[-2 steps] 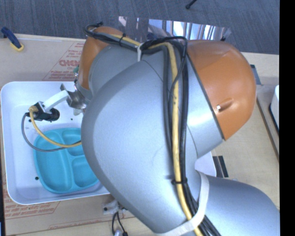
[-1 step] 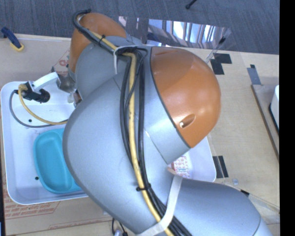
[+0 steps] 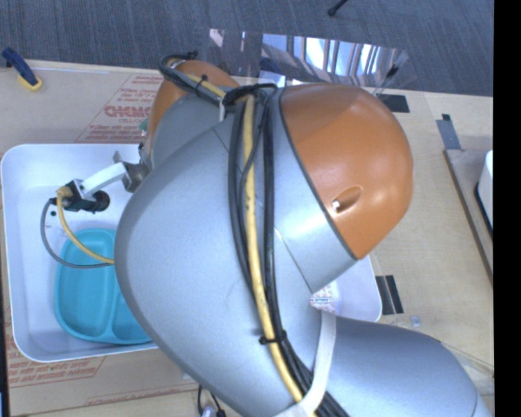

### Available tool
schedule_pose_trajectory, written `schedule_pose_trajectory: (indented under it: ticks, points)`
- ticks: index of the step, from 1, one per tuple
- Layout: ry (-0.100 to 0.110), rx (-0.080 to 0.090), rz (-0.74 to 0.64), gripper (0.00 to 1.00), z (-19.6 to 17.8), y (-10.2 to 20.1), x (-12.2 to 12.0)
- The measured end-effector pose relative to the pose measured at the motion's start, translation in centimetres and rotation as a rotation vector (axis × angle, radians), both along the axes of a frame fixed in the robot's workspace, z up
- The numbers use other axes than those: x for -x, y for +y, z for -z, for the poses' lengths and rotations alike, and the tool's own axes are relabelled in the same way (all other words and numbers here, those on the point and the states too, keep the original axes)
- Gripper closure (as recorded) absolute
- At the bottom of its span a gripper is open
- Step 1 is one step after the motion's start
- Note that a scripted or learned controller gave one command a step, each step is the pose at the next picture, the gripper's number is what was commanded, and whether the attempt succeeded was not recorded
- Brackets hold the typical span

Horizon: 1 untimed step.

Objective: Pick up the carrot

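Note:
My arm, grey with an orange band, reaches across the middle of the view and covers most of both bins. Its wrist end hangs over the back of the left bin. There a white and grey part of the gripper sticks out from under the arm, with a black fitting and a looping yellow cable beside it. The rest of the gripper is hidden under the arm, as is much of the bin floor.
A light blue dish lies in the front part of the left bin, partly under the arm. A corner of the right bin shows past the arm. A blue and yellow clamp sits at the bench's back left.

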<state>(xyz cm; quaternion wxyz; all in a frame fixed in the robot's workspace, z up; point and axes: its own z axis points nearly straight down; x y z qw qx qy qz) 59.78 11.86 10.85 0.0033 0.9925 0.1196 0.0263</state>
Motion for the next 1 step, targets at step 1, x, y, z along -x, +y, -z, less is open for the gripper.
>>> schedule_pose_trajectory:
  ticks: [1]
  points:
    - [0.030,-0.005,-0.002,1.00,-0.24,0.04,0.53]
